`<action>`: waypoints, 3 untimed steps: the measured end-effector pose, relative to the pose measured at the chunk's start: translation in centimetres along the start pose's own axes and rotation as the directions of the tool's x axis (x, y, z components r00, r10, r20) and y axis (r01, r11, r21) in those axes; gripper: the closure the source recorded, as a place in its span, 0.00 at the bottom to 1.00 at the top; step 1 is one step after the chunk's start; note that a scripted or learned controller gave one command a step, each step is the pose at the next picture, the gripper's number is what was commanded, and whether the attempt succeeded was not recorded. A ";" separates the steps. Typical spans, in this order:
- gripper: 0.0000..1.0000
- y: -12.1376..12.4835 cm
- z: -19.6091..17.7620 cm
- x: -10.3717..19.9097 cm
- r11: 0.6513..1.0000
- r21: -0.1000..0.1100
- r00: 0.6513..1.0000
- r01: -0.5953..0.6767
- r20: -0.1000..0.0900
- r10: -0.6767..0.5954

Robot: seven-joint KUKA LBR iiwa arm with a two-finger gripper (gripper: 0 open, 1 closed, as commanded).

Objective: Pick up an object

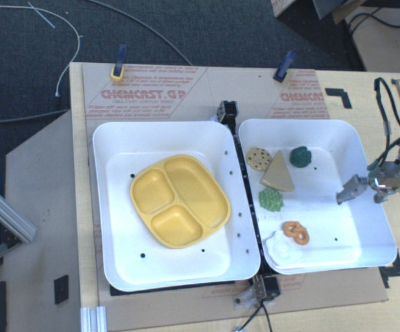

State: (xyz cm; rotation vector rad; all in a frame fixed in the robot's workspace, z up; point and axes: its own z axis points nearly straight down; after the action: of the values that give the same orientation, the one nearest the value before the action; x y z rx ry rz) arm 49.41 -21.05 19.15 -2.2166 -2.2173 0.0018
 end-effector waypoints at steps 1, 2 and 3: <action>0.00 -0.6 6.2 0.2 1.000 0.002 1.000 -0.001 -0.001 0.001; 0.00 -0.6 10.9 0.3 1.000 0.000 1.000 -0.001 0.000 0.001; 1.00 -0.5 9.6 0.2 1.000 -0.006 1.000 -0.001 0.002 0.001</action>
State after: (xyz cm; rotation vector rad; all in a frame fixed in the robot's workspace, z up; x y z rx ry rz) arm 48.90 -20.76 9.58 -2.2217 -2.2203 -0.0028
